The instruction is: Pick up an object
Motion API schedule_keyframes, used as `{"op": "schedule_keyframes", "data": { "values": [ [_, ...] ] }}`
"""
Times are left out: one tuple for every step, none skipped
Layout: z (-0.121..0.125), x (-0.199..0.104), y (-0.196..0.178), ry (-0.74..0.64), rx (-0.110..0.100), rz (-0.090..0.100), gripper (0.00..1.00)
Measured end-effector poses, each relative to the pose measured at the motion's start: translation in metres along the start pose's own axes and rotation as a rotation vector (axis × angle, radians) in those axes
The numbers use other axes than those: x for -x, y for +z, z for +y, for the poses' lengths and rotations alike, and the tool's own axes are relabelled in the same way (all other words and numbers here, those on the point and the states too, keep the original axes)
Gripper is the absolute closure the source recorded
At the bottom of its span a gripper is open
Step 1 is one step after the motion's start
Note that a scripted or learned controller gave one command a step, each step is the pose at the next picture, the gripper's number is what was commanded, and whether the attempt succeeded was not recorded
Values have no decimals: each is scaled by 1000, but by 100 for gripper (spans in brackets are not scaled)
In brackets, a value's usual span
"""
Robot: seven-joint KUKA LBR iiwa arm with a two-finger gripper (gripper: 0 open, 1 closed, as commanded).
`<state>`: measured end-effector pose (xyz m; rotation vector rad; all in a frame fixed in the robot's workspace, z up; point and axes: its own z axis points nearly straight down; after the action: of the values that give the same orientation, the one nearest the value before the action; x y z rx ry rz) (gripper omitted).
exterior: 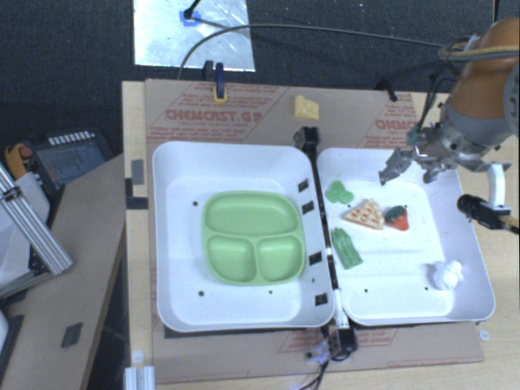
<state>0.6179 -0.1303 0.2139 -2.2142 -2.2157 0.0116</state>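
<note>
The right white bin point(463, 254) holds a small green piece point(339, 192), a waffle-patterned wedge point(364, 214), a red and green strawberry-like toy point(397, 217), a long green piece point(347, 249) and a white lump point(445, 275). My gripper point(411, 167) hangs over the far part of this bin, up and to the right of the wedge. Its two fingers stand spread apart with nothing between them. The grey and orange arm comes in from the right edge.
The left white bin point(175, 218) holds a green three-compartment plate point(251, 237). A yellow block point(306, 107) lies on the cardboard behind the bins. A black clip divider point(318, 218) runs between the bins. A cable arcs across the back.
</note>
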Motion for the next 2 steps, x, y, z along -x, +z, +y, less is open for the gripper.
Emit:
{"op": "schedule_keyframes", "data": {
  "values": [
    [2,0,-8,-2,13,-2,0],
    [3,2,54,0,11,-1,0]
  ]
}}
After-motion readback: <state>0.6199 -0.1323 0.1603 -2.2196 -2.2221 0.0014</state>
